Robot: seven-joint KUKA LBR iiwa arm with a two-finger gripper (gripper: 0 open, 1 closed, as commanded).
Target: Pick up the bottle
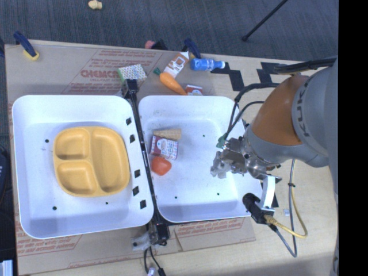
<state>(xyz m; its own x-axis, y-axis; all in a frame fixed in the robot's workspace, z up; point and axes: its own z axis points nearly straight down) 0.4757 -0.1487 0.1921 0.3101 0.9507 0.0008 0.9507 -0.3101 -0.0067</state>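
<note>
Robot lab/test cell: 2 white bins (34, 211) clamped (26, 46) onto cardboard (86, 73) on a bench, grey carpet (172, 10) beyond, tripod leg (276, 13) at top right, loose cables (287, 223), toy food (171, 83) as props.

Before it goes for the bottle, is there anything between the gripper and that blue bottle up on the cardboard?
Yes. The bottle lies outside the bins on the cardboard, past the right bin's far rim. The gripper sits low inside that bin, so the rim lies between them. The carrot and small cartons lie left of the bottle, off that line.
</note>
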